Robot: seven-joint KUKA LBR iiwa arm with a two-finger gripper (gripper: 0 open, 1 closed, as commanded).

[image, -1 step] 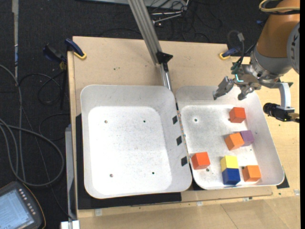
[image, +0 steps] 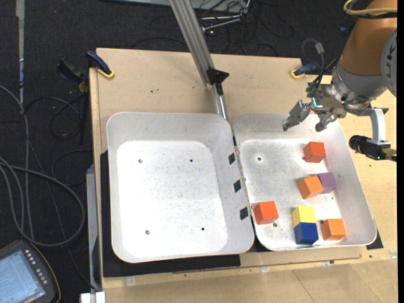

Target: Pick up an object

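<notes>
Claw point(image: 303, 125): hung over the far rim of the right bin point(image: 278, 169), fingers spread wide, nothing between them.
Arm point(image: 369, 43): entered from the right, orange band above the wrist.
Nearest piece: upper orange cube point(image: 314, 151), alone on the bin floor, near the claw on its near side and apart from it.
Middle pair: middle orange cube point(image: 310, 185) and purple cube point(image: 327, 182), touching or just beside each other; contact could not be confirmed.
Left piece: left orange cube point(image: 266, 211), by the bin's left wall, well apart from the others.
Near-edge group: yellow cube point(image: 303, 216) against the blue cube point(image: 306, 233), with the corner orange cube point(image: 332, 229) just beside the blue one.
Obstructions: no cube lay between the claw and the upper orange cube; the paired cubes crowded one another.
Left bin point(image: 164, 182): beside the right bin, edges meeting.
Surroundings: a slanted metal pole point(image: 189, 30) ended at the seam between the bins; clamps point(image: 101, 68) at the far corners of the surface point(image: 158, 81); a screen device point(image: 19, 276) at the lower left.
</notes>
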